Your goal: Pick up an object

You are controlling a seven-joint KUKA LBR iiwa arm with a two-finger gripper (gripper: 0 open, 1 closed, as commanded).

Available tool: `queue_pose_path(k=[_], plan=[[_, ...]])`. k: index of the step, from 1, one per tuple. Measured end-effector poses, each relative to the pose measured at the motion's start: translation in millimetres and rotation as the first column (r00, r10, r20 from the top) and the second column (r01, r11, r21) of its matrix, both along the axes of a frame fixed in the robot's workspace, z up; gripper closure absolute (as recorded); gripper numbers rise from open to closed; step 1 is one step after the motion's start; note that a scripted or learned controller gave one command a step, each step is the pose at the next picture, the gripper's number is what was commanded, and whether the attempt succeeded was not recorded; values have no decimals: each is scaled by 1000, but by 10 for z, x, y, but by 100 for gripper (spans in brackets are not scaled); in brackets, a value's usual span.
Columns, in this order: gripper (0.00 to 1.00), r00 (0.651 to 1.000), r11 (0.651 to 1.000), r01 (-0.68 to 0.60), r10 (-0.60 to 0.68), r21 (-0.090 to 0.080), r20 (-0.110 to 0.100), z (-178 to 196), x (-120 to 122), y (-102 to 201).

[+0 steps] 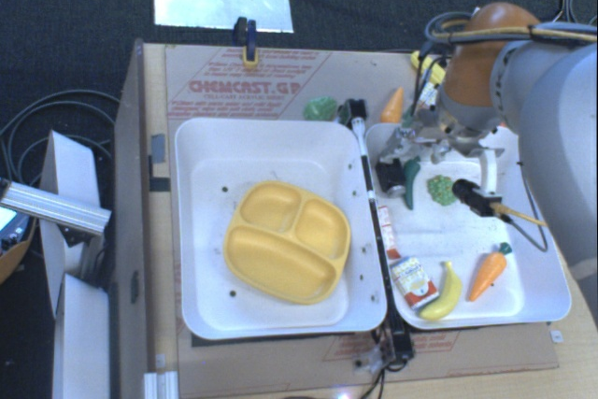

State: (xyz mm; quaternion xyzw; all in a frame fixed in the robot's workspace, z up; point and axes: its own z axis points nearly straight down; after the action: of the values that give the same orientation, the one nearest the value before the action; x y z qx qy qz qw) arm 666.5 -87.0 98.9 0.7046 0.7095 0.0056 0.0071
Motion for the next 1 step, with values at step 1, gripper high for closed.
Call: queue_pose_path(k=[1], plan=[[0,1000,1000,4,-4,1,8,-13,-25,0]])
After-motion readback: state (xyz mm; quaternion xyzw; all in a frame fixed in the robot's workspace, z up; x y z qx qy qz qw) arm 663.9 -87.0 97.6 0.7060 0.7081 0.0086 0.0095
